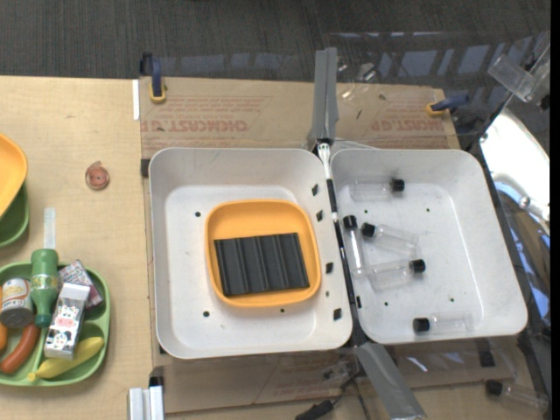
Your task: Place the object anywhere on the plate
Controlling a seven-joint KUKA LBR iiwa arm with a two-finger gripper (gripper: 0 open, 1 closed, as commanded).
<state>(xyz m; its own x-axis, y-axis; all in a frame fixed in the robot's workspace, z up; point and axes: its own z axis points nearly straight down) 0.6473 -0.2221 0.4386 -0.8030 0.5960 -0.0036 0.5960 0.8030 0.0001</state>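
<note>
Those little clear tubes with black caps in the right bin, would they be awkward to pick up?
Probably. The clear tubes look round and smooth, and they lie on their sides at different angles, so a nudge might set them rolling across the right bin. They seem small and see-through, so likely light, perhaps slippery. The black caps may give firmer purchase.

An orange plate (262, 254) sits flat in the middle of the left bin (171, 261). It is square with round corners. A dark grey block (262, 263) with ridges lies flat on the plate and covers most of it. The ridges run from near to far. Orange rim shows all around the block.
</note>
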